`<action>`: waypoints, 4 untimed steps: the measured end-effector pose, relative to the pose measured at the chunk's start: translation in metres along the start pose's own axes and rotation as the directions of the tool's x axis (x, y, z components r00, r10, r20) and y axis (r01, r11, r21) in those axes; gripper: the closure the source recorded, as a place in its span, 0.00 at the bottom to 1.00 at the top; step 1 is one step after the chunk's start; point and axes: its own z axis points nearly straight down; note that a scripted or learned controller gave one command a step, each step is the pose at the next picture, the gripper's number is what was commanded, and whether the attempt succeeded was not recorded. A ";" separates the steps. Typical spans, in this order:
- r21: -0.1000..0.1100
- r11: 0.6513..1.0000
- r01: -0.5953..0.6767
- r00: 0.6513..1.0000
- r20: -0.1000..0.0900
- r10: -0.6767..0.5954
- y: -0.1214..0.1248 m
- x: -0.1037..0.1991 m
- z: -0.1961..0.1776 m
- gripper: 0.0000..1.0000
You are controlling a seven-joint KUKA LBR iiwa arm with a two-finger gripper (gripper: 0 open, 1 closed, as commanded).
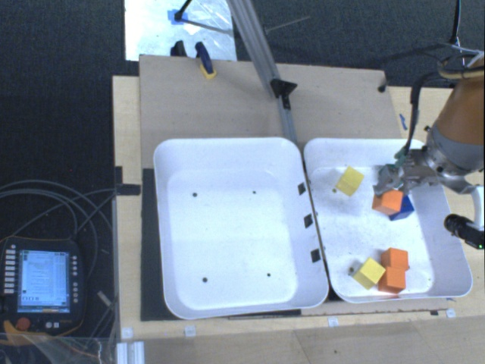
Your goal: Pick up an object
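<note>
To your left, a handheld control pad [42, 283] lies on the dark carpet [53, 89], its screen lit, with grey cables [76, 203] looping from it toward the bench [227, 97]. You can see a yellow-handled clamp [204, 61] and a black one [178, 49] gripping the bench's far edge. A grey metal pole [254, 32] slants down from the top to the gap between the bins, with a black fitting [283, 89] on it. Behind the bench, a shiny sheet [163, 17] with blue tape [176, 16] lies on the floor.
</note>
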 end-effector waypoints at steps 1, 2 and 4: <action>0.001 1.000 0.000 1.000 0.000 0.000 0.001 0.000 -0.031 1.00; 0.003 1.000 0.006 1.000 -0.003 -0.006 0.014 0.051 -0.037 1.00; 0.006 1.000 0.006 1.000 -0.004 -0.006 0.012 0.169 -0.034 1.00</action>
